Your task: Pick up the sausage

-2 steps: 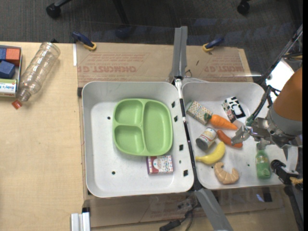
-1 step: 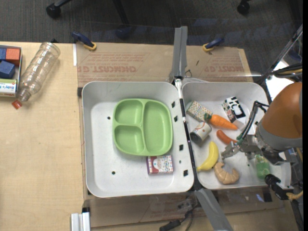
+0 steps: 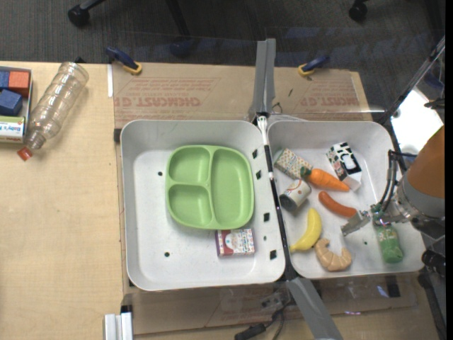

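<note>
We log the sausage (image 3: 337,204) in the right bin (image 3: 311,129), lying slantwise on the floor just below the carrot (image 3: 328,179) and above the banana (image 3: 308,231). The jaws (image 3: 356,223) sit just to its lower right, at the sausage's right end; nothing lies between them, and we cannot tell whether they are open or shut. The arm (image 3: 425,183) enters from the right edge. Beside the jaws stands a green bottle (image 3: 388,245). A croissant (image 3: 333,255) lies below the banana, a small can (image 3: 295,194) left of the sausage. In the left bin (image 3: 141,211) we note a green plate (image 3: 210,187) and a small box (image 3: 235,242) touching its lower edge. On the bench (image 3: 56,225), a clear bottle (image 3: 55,103).
</note>
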You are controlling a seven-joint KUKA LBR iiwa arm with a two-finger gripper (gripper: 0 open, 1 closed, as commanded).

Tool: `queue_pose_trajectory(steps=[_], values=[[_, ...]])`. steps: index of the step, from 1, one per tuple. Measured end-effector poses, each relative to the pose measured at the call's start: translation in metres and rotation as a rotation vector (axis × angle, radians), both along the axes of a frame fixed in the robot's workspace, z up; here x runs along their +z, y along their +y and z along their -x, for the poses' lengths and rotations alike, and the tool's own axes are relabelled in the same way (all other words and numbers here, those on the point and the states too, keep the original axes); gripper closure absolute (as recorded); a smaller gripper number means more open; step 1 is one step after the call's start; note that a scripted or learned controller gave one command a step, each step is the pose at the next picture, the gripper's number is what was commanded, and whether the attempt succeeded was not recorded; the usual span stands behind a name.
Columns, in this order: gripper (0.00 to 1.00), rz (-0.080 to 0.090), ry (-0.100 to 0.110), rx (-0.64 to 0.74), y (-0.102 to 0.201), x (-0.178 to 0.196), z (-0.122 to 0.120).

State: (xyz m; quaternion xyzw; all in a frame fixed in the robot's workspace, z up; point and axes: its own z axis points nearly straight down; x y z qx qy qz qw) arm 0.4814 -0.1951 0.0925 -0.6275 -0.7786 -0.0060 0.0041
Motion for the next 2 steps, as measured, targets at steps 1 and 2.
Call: queue_pose_trajectory(steps=[1,2], values=[[0.00,-0.004,0.003,0.308,-0.013,-0.002,0.002],[0.00,0.013,-0.002,0.537,0.031,-0.001,0.004]])
